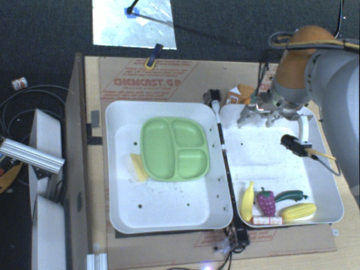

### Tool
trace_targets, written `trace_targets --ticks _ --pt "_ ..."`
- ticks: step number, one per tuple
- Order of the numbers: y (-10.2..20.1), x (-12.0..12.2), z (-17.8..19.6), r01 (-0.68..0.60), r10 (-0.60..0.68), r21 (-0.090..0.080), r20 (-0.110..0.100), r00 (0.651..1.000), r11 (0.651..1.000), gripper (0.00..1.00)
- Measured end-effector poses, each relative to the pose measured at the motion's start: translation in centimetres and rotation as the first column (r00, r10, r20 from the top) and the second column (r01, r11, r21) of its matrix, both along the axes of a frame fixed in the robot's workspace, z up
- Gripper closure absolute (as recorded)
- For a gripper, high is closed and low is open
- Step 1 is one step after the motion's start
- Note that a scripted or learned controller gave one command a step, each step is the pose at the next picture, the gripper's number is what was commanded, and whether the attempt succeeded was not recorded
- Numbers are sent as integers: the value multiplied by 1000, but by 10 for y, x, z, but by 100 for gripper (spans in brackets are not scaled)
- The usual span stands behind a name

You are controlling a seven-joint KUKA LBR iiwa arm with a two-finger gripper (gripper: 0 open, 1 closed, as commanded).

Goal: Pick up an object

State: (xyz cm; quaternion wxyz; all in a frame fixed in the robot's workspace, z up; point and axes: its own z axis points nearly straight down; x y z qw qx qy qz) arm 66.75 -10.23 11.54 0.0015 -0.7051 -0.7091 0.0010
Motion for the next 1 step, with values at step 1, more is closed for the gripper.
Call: trace_targets --ticks 1 --pt "-2 -8 -33 4 -4 -1 3 1000 1000 0"
